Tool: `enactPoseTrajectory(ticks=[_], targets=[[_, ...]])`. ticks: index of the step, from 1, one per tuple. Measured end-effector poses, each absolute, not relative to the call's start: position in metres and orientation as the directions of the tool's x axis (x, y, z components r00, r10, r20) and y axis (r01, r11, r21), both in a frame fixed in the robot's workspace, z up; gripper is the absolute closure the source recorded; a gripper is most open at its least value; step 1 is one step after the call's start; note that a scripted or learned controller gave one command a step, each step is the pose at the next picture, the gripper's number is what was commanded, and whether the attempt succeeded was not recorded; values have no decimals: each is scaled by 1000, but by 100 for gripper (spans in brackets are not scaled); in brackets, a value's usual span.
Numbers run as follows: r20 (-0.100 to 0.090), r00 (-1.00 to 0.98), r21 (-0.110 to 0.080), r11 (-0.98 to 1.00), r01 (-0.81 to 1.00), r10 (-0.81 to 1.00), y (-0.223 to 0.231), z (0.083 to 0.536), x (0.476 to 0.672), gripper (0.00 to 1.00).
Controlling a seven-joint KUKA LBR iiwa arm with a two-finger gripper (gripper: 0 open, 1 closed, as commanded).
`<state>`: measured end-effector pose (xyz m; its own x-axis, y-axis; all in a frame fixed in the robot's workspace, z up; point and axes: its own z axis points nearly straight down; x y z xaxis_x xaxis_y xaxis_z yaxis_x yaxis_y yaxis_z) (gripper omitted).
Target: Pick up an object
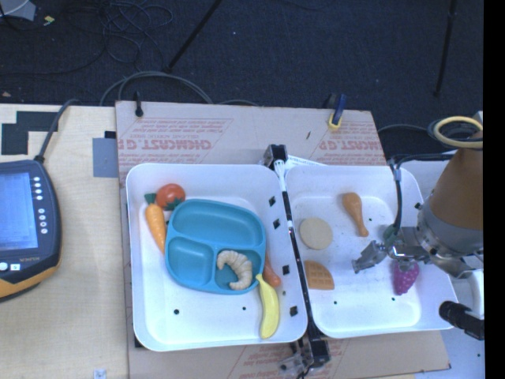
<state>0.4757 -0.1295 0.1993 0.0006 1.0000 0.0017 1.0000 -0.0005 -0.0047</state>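
Purple grapes (405, 276) lie at the right bin's (371, 326) lower right, just beside the gripper (369, 257), whose fingers spread open and empty. A round cracker (316, 233), drumstick (355, 212) and bread wedge (319, 275) lie near, left of it.

2 bins (150, 306), 1 blue tray (197, 219), 1 banana (269, 310), 1 carrot (156, 226), 1 tomato (170, 194).

Arm (461, 204) reaches in from right, wrist low; gripper (371, 257) points left, fingers spread apart.
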Motion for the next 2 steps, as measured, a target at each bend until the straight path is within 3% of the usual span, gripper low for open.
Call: enactPoseTrajectory(ticks=[1,2], targets=[[3,2,-6,-2,1000,1000,-130,209,476,100],[2,-10,1,10,1000,1000,-31,250,487,100]])
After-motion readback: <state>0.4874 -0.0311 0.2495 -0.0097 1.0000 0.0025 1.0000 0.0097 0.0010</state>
